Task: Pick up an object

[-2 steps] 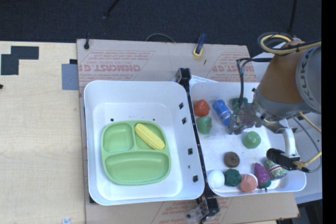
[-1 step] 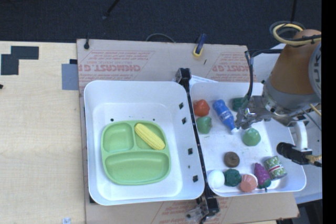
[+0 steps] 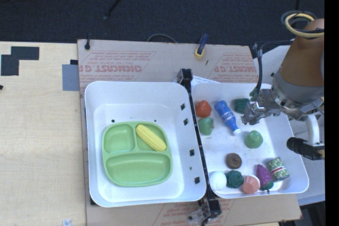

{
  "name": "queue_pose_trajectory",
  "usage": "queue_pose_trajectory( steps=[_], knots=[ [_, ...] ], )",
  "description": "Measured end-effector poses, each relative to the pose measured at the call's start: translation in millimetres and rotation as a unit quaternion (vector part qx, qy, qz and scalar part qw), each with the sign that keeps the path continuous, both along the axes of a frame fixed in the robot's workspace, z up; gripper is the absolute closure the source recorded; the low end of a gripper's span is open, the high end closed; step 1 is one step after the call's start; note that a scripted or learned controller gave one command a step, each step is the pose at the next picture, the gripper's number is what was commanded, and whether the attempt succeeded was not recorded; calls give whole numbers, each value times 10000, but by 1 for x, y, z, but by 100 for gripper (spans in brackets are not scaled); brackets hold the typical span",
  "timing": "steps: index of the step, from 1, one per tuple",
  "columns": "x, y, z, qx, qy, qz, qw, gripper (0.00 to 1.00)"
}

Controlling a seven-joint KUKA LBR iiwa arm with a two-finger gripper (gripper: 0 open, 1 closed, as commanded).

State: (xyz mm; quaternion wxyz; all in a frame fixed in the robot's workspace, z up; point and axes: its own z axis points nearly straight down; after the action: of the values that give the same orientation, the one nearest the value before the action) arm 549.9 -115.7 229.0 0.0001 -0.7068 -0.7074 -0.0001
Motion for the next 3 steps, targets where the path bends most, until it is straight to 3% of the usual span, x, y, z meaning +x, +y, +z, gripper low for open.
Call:
queue_pose_trajectory(
  steps=[1,3],
  knots=[
    [2,52,2,10,15,16,10000,100],
    [35,161,1,8,8,23,10000,100]
  ],
)
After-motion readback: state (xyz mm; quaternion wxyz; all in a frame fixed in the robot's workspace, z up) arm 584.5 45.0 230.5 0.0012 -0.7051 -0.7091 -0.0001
